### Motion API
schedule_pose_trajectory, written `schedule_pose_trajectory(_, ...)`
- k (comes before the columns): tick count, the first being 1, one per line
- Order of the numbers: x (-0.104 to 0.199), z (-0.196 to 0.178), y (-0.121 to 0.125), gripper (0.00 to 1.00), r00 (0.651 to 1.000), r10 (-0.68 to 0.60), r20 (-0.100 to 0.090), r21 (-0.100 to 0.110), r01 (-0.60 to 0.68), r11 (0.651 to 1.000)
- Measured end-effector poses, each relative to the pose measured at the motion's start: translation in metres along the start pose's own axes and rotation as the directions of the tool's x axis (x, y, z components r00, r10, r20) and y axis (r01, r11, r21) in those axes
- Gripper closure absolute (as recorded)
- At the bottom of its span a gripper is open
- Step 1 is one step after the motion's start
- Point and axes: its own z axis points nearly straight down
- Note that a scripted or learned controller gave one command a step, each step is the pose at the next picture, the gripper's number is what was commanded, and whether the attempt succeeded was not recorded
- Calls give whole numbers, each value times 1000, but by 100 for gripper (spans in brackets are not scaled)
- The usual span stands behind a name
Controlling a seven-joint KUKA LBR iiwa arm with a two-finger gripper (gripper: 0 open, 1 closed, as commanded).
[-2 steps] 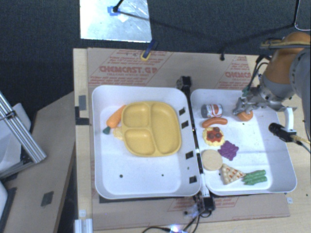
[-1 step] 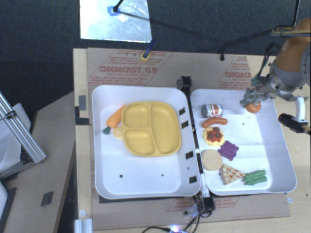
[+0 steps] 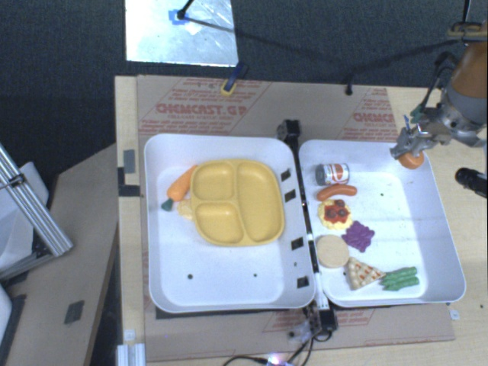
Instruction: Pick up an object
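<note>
My gripper [image 3: 410, 149] hangs over the far right corner of the right bin [image 3: 442, 227], at its rim. A small orange object [image 3: 412, 159] sits between the fingertips, and the fingers are shut on it. Along the left side of this bin lie a small can [image 3: 332, 174], a red sausage [image 3: 336, 192], a red and yellow tart [image 3: 336, 214], purple grapes [image 3: 358, 236], a round beige biscuit [image 3: 332, 251], a pizza slice [image 3: 362, 273] and green beans [image 3: 400, 278].
The left bin [image 3: 164, 273] holds a yellow divided plate [image 3: 232, 202] with a carrot [image 3: 180, 184] against its left edge. A black hinge strip [image 3: 301, 204] runs between the bins. A shiny metal sheet [image 3: 181, 21] lies beyond the bench.
</note>
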Motion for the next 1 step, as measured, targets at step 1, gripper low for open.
schedule_pose_trajectory(1,0,-26,1,100,1000,-1,0,0,1,1000)
